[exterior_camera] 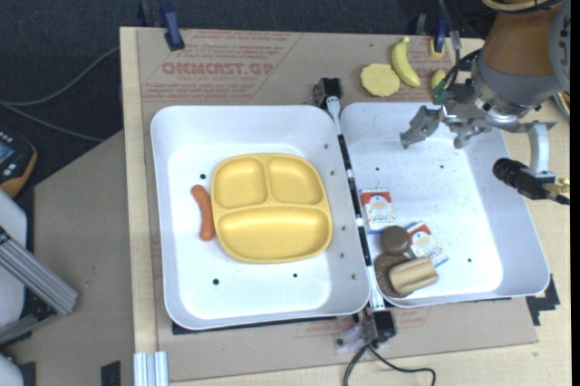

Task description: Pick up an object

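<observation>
Tray (270,208) in left bin (172,194) (sausage (204,212) beside)

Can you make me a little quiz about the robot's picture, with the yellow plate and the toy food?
1. True or false: the hot dog lies on the yellow plate.
2. Which bin is the claw above: A left bin, B right bin?
3. Fill in: outside the bins, beside the yellow disc, lies a ____.

Key: 1 false, it lies beside the plate. 2 B. 3 banana.
</observation>
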Action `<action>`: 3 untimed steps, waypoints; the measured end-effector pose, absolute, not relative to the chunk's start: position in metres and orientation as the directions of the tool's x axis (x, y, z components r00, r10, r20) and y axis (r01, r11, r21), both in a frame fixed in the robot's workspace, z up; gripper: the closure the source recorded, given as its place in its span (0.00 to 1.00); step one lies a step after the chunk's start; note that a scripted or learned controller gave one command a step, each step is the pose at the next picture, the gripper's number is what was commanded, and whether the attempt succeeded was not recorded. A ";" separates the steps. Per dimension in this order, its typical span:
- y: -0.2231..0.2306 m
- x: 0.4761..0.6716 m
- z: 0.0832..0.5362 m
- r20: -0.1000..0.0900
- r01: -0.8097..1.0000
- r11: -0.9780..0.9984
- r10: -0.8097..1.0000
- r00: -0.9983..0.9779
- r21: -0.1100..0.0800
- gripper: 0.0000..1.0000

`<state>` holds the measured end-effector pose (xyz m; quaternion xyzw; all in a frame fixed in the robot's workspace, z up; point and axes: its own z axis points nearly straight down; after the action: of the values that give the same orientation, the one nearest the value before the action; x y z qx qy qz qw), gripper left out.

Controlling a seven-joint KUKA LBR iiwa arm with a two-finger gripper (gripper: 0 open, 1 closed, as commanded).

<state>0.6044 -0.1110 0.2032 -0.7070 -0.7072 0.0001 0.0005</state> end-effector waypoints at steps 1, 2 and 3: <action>-0.106 0.657 0.077 0.000 1.000 0.003 1.000 -0.003 -0.004 0.00; -0.100 0.667 0.085 0.000 1.000 0.001 1.000 -0.001 0.003 0.00; -0.150 0.666 0.085 -0.003 1.000 -0.003 1.000 0.003 0.003 0.00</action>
<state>0.6665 -0.1495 0.0851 -0.7081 -0.7061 0.0000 -0.0019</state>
